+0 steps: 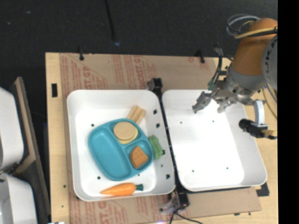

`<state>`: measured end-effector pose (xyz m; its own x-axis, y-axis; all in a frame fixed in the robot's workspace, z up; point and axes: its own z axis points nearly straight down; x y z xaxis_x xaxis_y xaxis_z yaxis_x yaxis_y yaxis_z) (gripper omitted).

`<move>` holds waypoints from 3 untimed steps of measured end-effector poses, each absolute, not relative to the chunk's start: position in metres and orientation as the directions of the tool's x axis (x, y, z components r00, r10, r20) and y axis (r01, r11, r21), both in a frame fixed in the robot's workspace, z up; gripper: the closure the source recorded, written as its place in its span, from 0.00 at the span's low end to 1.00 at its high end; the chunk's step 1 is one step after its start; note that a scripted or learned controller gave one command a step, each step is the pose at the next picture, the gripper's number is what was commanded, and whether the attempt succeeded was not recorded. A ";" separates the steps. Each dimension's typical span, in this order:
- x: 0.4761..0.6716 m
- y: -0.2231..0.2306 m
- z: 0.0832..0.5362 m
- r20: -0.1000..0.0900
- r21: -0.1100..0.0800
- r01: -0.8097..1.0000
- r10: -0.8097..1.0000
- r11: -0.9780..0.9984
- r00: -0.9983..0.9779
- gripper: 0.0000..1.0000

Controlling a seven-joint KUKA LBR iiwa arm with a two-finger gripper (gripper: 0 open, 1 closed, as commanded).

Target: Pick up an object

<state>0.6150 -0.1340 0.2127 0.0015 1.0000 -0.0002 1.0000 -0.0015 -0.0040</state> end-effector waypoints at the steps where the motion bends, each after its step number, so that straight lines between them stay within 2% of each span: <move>1: 0.620 -0.132 0.169 0.000 -0.003 1.000 1.000 -0.001 0.001 0.00; 2: 0.617 -0.139 0.125 0.000 -0.003 1.000 1.000 -0.001 0.001 0.00; 3: 0.618 -0.139 0.138 0.000 0.002 1.000 1.000 -0.002 0.002 1.00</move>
<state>0.6180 -0.1392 0.1377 0.0022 1.0000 0.0001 1.0000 -0.0022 0.0023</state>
